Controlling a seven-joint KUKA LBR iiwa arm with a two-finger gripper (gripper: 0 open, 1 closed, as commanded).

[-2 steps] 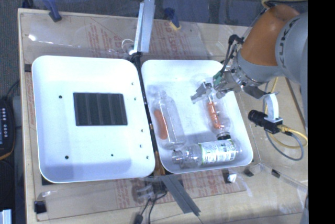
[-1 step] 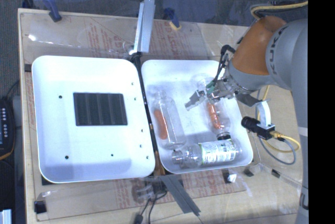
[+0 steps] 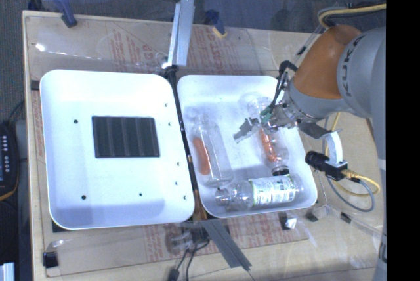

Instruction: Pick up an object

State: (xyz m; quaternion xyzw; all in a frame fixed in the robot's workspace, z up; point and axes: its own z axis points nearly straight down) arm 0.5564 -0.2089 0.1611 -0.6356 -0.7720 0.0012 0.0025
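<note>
Camera view looks down on a tabletop [image 3: 98, 43] with two white bins side by side. The left bin [image 3: 59, 142] has a dark ribbed block [image 3: 125, 136] lying flat in its middle. The right bin [image 3: 223, 86] holds three clear bottles.

The arm [image 3: 341, 69] comes in from the right, grey with an orange band. Its claw [image 3: 252, 125] hangs over the middle of the right bin, tilted and pointing toward the left. I cannot tell how the claw is set, and I see nothing held in it.

The nearest thing is a small clear bottle with an orange part inside [image 3: 271, 148]. It lies just beside the claw, a little below and to the right of it in the picture, partly under the wrist. Its long side runs from the top of the picture toward the bottom, leaning a bit.

A second bottle, also with orange inside [image 3: 209, 150], lies to the left of the claw, near the bin's left wall. It runs the same way, top to bottom.

A third bottle with a label and a black cap [image 3: 262, 193] lies along the bin's near wall, running left to right. It is farthest from the claw.

My guess is that the small bottle beside the claw is the easy one to go for. The claw would need to drop down and close across the bottle's thin side, not along its length.
</note>
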